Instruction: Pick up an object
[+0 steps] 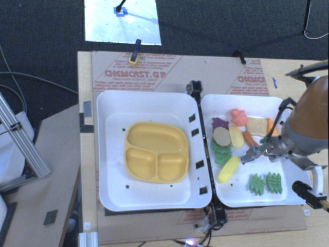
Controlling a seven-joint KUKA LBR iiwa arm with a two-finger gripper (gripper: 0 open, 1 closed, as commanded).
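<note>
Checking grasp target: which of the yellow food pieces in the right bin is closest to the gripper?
The corn cob, lying slantwise just below and left of the gripper. The paler yellow piece sits farther up the bin, beside the round tan slice.

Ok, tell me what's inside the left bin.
The left bin holds one thing: a yellow divided plate with three compartments, lying flat near the middle. Its compartments hold no food. Whatever is under the plate is covered.
</note>
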